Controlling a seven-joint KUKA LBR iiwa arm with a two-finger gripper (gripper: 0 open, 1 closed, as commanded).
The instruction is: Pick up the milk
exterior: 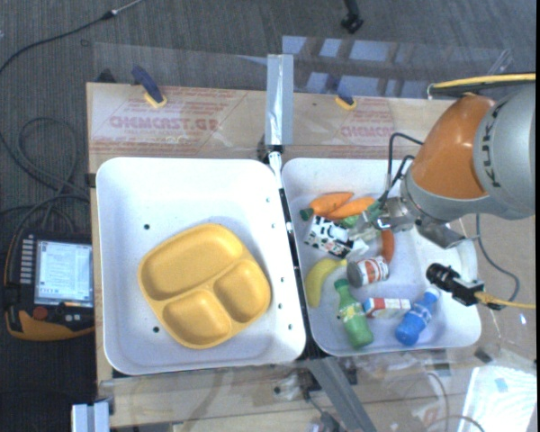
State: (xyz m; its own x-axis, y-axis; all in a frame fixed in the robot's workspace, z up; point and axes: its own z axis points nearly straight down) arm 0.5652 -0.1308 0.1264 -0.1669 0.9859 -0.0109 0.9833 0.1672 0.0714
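Note:
The milk (328, 235) is a small carton with black and white cow patches. It lies in the right bin (468, 331), near the bin's upper left, just below two orange carrots (342, 205). My gripper (374, 227) reaches down from the orange and grey arm (459, 160) and sits right beside the milk's right end, among the clutter. Whether it touches the carton is not clear.
Around the milk lie a yellow banana (317, 279), a red-labelled can (369, 271), a green bottle (353, 318), a blue bottle (416, 323) and a small red sausage-shaped item (387, 245). The left bin (117, 205) holds a yellow divided plate (205, 283).

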